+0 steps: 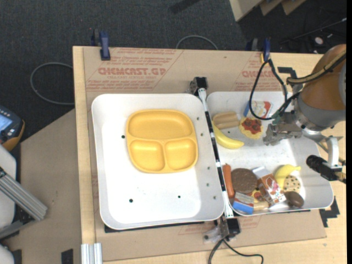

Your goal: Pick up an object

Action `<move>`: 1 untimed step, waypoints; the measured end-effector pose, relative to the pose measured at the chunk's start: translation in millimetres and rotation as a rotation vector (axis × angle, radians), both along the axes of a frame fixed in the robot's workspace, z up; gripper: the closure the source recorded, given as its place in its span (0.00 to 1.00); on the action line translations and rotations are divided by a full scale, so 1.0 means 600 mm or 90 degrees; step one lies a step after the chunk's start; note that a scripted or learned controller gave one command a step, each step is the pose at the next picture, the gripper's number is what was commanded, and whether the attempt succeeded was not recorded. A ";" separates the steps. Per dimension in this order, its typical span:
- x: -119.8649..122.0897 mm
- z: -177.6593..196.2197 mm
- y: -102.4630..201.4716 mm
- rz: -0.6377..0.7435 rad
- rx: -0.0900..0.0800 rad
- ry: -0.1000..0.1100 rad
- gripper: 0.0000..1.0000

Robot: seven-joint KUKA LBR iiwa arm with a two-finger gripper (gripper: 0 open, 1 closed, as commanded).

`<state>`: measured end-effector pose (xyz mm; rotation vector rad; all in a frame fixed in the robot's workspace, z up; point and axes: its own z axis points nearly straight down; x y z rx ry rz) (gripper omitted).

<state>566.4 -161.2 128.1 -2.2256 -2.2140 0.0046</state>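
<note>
The grey arm with the orange band is seen reaching in from the right, with its hand (273,133) low over the upper part of the right-hand shallow white bin (324,194). Whether the hand is wide or narrow cannot be told, as its tip is small and dark against the bin floor; nothing is seen held in it. No object has been lifted: all items are observed lying in the right bin. Just beside the hand, toward the left, a round yellow piece with a red topping (251,127) is noted, and beyond it a tan bun-shaped piece (225,119) and a yellow plastic banana (227,141). A red and white packet (260,109) lies above the hand. In the lower part of the bin a cluster is recorded: a brown round patty-like piece (243,180), an orange-red stick (227,180) along the bin's left wall, a second small yellow banana (286,172) and several small items too mixed to name. The left-hand white bin (110,197) holds a yellow three-compartment plastic tray (161,139). The task is judged to be at the approach stage; grasp and lift remain to be done, the red-topped piece being the likeliest target.
</note>
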 end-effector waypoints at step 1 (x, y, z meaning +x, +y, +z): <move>0.083 0.078 -0.037 0.004 -0.002 -0.008 1.00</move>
